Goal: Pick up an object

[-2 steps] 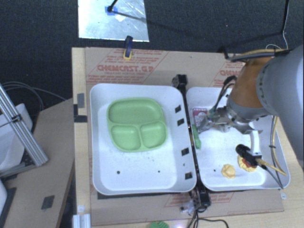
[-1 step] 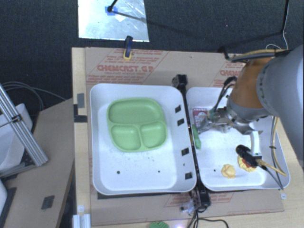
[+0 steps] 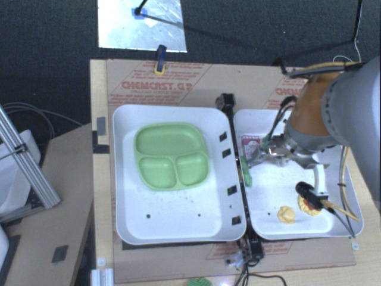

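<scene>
Two bins on the bench. What sits in the left bin (image 3: 119,177)?

One green divided plate (image 3: 172,155), in the middle toward the far wall, with bare floor along the near edge.

And the right bin (image 3: 268,189)?

A green stick (image 3: 245,173) lies along its left wall. A small red-printed packet (image 3: 250,142) is in the far-left corner. A yellow lump (image 3: 286,214) rests near the near edge, and a red-and-yellow piece (image 3: 308,206) is just right of it.

Where is the gripper (image 3: 260,154)?

Low in the right bin's far-left part, just beside the packet and near the stick. I cannot tell whether it is open or closed, and I see nothing held in it.

So which step is this?

Reaching for a grasp, I'd judge, with the packet or the stick as the likely target. Nothing is lifted yet.

What does the next move need?

It needs to close squarely on one item and then rise straight up. The left wall crowds that corner, so sideways room is tight. The middle of the bin is open floor.
</scene>
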Robot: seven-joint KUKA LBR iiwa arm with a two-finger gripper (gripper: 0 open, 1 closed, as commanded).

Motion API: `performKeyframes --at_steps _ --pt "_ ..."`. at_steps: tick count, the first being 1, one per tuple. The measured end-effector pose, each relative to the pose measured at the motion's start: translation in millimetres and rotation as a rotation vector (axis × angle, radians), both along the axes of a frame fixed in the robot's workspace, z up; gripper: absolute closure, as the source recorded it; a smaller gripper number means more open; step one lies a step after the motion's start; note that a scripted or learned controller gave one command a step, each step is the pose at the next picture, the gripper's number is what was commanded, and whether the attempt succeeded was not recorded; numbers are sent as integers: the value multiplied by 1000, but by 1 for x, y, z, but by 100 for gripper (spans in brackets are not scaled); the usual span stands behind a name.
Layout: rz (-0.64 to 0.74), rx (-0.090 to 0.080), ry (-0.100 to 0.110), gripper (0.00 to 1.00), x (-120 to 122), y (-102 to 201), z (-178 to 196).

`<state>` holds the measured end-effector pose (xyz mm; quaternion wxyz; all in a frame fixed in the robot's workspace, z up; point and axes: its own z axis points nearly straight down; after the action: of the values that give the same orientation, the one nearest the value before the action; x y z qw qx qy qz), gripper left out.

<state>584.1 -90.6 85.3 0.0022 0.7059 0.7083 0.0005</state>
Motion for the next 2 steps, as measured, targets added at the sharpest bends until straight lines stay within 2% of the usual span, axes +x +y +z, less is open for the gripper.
performKeyframes --at_steps 2 --pt "0 0 0 0 0 0 0"
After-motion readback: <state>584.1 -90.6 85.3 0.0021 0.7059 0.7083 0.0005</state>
